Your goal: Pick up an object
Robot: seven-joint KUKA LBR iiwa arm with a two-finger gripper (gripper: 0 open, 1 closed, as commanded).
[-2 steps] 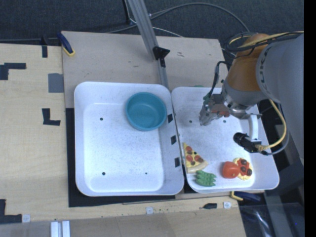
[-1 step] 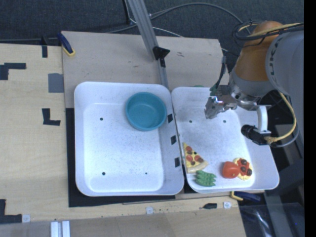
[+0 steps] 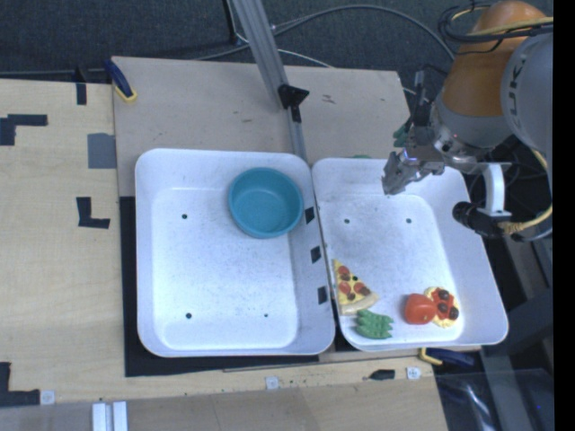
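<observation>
A blue bowl (image 3: 265, 202) sits at the back of the left bin (image 3: 180, 268). In the right bin (image 3: 404, 250), near its front edge, lie a pizza slice toy (image 3: 351, 287), a green leafy toy (image 3: 375, 325), a red tomato toy (image 3: 419, 308) and a yellow toy with dark spots (image 3: 443, 304). My gripper (image 3: 396, 183) hangs over the back of the right bin, well away from the toys, with nothing seen between its fingers.
A grey metal pole (image 3: 265, 52) slants down from the top to the gap between the bins. Black cables (image 3: 359, 16) run behind the bench. A blue and yellow clamp (image 3: 121, 81) sits at the bench's back left corner.
</observation>
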